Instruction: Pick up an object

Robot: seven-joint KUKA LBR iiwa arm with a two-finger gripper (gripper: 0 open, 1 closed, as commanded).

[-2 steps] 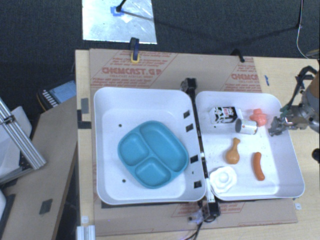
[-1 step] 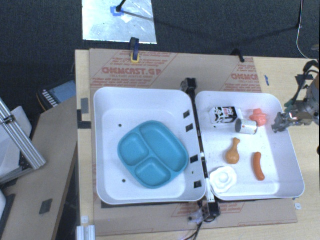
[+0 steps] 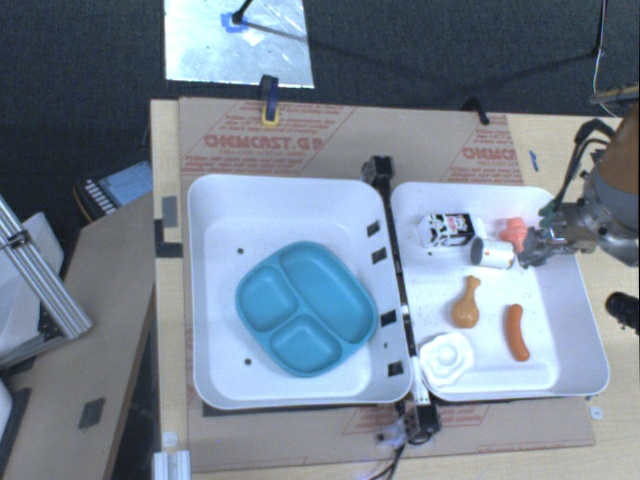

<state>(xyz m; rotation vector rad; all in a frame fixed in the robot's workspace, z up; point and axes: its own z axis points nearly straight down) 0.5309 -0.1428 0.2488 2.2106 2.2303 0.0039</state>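
Gripper sits at right-centre of the frame, low over the right bin, its dark tip just beside a small white cylinder and a pink piece. Cannot tell whether the claw is spread or pressed together: the tip is a dark blur at this scale, and nothing shows pinched in it.

Nearest candidates are the white cylinder and pink piece, upper middle of the right bin, apparently touching each other. Both look like small, light, rigid plastic toys; the cylinder is probably smooth and may roll, so a hold across its short middle seems safest. Crowding raises the risk of nudging one while closing on the other.

Other items in the same bin: black-and-white carton to the left, tan drumstick and orange sausage lower, white fried egg at lower left corner. The sausage lies alone, an easier target.

Left bin holds a blue divided plate.

Arm enters from the right edge, wrist angled down-left, cables looping above.
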